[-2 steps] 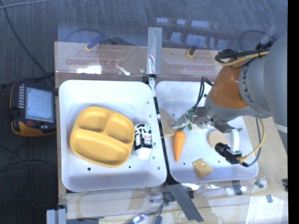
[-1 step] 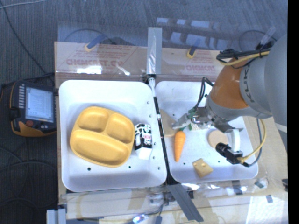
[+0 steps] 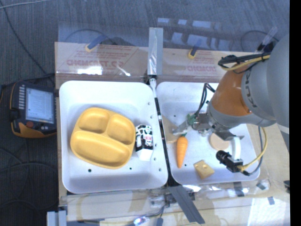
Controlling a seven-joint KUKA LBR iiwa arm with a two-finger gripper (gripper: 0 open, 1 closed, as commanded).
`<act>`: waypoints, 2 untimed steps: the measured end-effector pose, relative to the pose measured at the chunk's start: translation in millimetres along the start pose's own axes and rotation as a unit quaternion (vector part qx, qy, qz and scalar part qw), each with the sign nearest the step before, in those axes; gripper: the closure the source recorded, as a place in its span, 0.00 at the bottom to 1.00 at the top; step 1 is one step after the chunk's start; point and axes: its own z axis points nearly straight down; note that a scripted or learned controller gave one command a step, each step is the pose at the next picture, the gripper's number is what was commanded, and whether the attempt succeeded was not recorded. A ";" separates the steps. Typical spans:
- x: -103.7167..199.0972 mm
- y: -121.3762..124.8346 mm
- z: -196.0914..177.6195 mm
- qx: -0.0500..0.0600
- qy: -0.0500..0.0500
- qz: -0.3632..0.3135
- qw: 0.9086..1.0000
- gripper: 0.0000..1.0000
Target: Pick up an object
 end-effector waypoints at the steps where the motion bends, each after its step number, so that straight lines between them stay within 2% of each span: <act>1: 1.7 -26.0 0.4 0.001 -0.001 -0.048 0.999 0.00; 2: 0.0 -46.4 0.6 0.002 0.000 -0.068 0.998 0.00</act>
